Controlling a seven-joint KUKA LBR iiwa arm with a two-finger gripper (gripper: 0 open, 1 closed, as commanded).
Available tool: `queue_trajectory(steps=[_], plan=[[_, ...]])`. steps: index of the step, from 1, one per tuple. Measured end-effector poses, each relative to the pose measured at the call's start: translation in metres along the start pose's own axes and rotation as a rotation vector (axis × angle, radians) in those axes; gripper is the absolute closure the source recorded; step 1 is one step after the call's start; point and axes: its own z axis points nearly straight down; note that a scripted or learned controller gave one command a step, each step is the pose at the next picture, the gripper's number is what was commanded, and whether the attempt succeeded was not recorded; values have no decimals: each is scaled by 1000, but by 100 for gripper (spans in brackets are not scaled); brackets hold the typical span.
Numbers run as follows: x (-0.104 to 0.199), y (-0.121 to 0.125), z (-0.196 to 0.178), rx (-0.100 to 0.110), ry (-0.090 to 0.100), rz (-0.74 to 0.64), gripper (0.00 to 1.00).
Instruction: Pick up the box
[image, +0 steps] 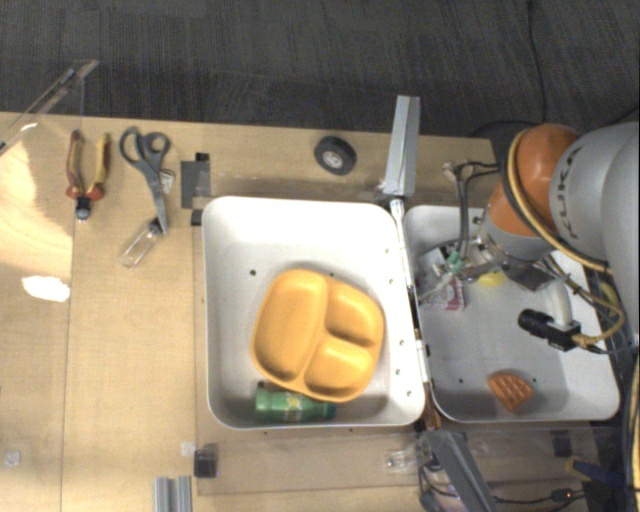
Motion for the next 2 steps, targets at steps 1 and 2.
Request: queue_trajectory(steps=[1, 2], plan=[[-4, 4, -15, -14, -15, -1, 100], [-4, 3, -14, -13, -15, -1, 0]])
